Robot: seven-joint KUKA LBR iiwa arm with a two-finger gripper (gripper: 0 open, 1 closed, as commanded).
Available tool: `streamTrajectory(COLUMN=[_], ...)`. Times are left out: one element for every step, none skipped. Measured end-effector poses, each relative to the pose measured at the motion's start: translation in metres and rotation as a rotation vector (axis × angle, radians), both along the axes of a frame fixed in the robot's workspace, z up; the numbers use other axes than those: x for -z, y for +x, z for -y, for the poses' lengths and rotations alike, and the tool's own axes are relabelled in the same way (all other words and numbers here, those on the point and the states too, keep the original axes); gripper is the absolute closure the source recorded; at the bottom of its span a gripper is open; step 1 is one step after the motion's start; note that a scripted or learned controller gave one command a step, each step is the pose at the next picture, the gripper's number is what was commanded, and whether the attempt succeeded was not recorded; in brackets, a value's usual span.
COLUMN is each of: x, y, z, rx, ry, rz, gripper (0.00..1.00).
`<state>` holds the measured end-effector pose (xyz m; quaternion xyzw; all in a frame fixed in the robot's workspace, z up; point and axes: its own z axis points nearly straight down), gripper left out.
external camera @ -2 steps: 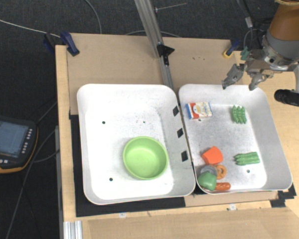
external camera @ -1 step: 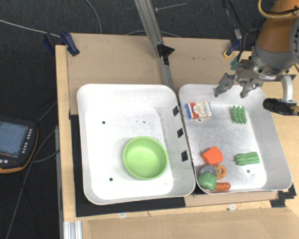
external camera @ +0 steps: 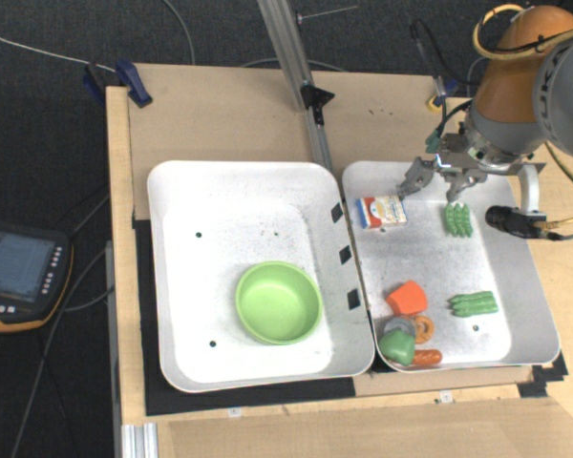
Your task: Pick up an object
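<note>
Hand (external camera: 437, 181) hung open over right bin (external camera: 516, 284), fingers spread between carton (external camera: 381, 212) and green toy (external camera: 457, 219), gripping nothing.

Matt white bins (external camera: 239, 184), glossy green plastic bowl (external camera: 278, 301)

Two shallow white plastic bins (external camera: 172, 208), finely speckled black; round lime-green bowl (external camera: 278, 301); small red, white and blue carton (external camera: 380, 212); orange block (external camera: 407, 298); two green ridged pieces (external camera: 457, 219); tan wooden surface (external camera: 220, 113); grey arm (external camera: 554, 74), orange band; metallic grey pincer (external camera: 437, 181).
</note>
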<state>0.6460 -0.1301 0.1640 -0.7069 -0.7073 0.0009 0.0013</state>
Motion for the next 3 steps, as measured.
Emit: streamTrajectory(x=[0.052,0.039,-0.017], y=[-0.011,-0.009,-0.005], z=[0.0,0.0,-0.01], rx=[0.0,0.0,0.0], ry=[0.0,0.0,-0.001], rz=[-0.001,0.005,0.008], gripper=[0.0,1.0,1.0])
